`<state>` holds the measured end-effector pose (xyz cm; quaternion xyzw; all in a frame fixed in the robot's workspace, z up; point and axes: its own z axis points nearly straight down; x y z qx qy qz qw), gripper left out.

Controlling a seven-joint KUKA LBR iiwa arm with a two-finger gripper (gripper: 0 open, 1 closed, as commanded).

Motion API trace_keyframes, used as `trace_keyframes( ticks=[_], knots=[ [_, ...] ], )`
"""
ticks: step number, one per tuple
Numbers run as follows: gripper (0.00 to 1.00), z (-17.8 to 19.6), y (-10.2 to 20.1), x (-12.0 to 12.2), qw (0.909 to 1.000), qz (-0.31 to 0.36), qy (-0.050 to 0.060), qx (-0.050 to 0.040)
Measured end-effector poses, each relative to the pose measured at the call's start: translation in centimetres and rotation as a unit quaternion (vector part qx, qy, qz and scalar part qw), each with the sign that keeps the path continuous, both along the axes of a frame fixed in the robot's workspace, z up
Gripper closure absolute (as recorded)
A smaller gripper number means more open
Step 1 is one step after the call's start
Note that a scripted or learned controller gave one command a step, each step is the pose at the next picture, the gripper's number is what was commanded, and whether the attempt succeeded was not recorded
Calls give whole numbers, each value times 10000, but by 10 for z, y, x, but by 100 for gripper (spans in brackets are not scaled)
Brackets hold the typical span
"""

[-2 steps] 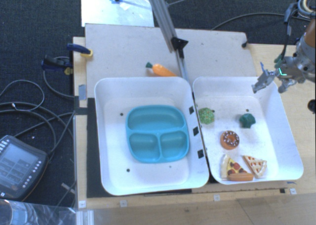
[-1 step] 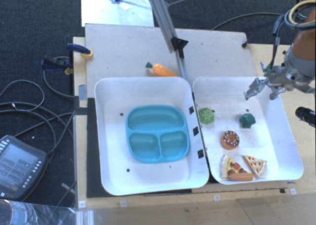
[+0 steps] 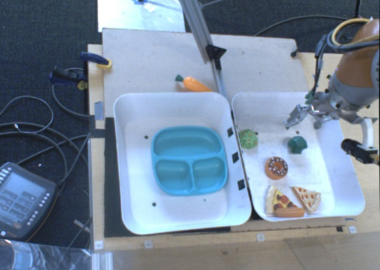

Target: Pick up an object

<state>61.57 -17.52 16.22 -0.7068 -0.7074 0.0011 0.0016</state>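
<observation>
1. The arm comes in from the right, and its gripper [image 3: 304, 116] hangs over the upper part of the right bin [image 3: 341, 203]. I honestly can't tell whether it's clenched or released from this angle; nothing is visibly caught in it.
2. Things it could grab, all lying in the right bin: a dark green toy [image 3: 297, 144] just below the gripper, a lighter green broccoli piece [image 3: 248, 139] near the bin's left wall, a donut [image 3: 276, 168] in the middle, and a pizza slice [image 3: 281, 202] next to a waffle wedge [image 3: 306, 198] at the front edge.
3. The pizza and waffle look like they're touching or very nearly so. The donut sits apart, just above them.
4. The left bin [image 3: 136, 203] has a blue divided plate [image 3: 190, 160] lying flat in its middle.
5. A toy carrot [image 3: 193, 84] lies on the bench just behind the left bin's back rim, outside both bins.
6. A blue clamp [image 3: 80, 67] grips the bench's left edge.
</observation>
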Motion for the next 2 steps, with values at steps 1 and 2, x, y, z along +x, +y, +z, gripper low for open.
trace_keyframes(
  ticks=[1, 2],
  knots=[
    [0, -43, 2, 5, 10000, 14, -6, -1],
    [100, -29, 2, 7, 10000, 9, -45, -10]
  ],
)
